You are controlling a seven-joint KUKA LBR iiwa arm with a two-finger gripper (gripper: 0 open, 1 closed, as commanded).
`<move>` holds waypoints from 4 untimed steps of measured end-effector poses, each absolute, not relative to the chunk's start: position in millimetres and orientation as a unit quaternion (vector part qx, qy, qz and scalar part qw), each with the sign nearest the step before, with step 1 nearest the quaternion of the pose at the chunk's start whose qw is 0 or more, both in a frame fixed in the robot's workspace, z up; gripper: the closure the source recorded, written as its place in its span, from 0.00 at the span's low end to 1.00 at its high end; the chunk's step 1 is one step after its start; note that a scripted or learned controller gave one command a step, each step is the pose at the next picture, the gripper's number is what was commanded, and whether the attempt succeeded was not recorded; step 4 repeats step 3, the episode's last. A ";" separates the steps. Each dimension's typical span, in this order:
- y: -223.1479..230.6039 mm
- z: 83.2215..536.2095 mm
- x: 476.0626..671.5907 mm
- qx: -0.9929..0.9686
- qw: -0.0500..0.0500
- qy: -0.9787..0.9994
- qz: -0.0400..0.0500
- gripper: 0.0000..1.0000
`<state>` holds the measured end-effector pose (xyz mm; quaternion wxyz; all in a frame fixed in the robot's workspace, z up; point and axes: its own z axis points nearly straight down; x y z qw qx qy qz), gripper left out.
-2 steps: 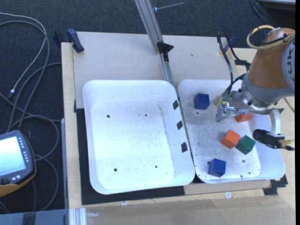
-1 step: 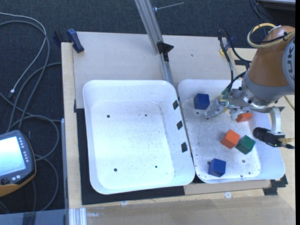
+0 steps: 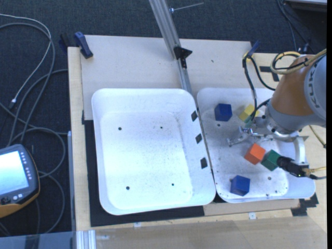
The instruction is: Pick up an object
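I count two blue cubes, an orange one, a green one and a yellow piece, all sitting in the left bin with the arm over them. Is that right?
Not quite: the bin is wrong. The camera view shows the two blue cubes, the orange cube, the green one and the yellow piece in the right bin, with the arm over them.

text check | heads up, you've got nothing readable here | pendant screen (image 3: pixel 11 171) at lower left is just a blurry glow | no labels or numbers legible
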<state>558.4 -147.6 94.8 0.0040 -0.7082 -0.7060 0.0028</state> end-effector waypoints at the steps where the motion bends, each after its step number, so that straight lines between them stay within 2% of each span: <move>1: -145.4 110.7 561.7 -0.707 0.000 -0.707 -0.001 1.00; 2: -145.3 110.0 561.4 -0.707 0.000 -0.707 -0.001 0.00; 3: -116.5 99.9 639.5 -0.705 -0.003 -0.709 -0.002 0.00; 4: -116.5 99.9 639.5 -0.705 -0.003 -0.709 -0.002 0.00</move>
